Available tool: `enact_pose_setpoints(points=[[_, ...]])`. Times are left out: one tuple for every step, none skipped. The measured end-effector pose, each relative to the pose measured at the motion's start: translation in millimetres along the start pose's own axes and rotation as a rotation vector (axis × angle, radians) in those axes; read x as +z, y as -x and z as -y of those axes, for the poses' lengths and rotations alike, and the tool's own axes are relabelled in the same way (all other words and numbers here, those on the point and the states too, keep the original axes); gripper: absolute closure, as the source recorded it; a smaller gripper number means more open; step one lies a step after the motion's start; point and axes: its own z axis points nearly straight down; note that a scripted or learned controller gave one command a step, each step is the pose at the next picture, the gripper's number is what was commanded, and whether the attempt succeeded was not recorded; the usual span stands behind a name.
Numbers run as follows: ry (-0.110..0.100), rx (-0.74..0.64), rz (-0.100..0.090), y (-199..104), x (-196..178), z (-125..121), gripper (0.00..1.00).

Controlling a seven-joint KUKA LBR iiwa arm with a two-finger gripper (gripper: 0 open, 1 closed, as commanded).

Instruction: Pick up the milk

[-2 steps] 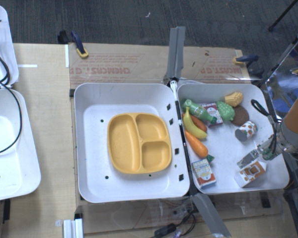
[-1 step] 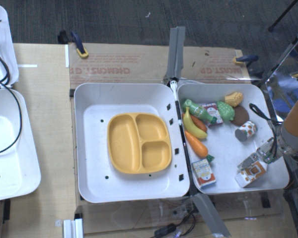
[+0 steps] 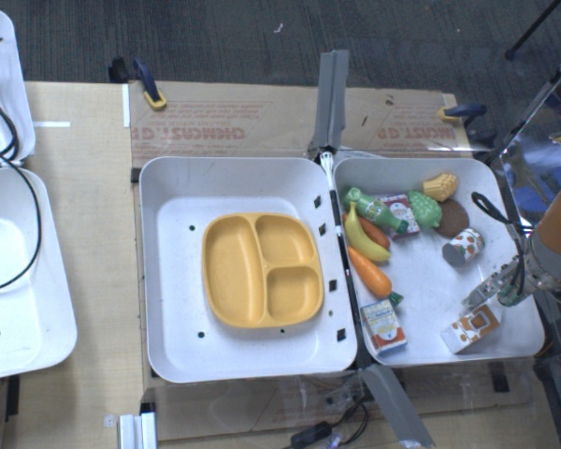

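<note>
While the milk lies in the right bin, we note the gripper just above it; claw state unclear, nothing lifted yet.

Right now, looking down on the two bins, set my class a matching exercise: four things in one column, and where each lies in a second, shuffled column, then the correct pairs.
Things
1. yellow divided plate
2. carrot
3. corn cob
4. gripper

Places
A. far part of the right bin
B. near right corner of the right bin, just above the orange and white carton
C. middle of the left bin
D. left side of the right bin, just nearer than the banana

Pairs: 1-C, 2-D, 3-A, 4-B
</note>
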Motion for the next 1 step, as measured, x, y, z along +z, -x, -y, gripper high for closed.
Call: enact_pose_setpoints(points=[[-0.002,-0.171,-0.001,-3.9,8.9,-1.0,1.00]])
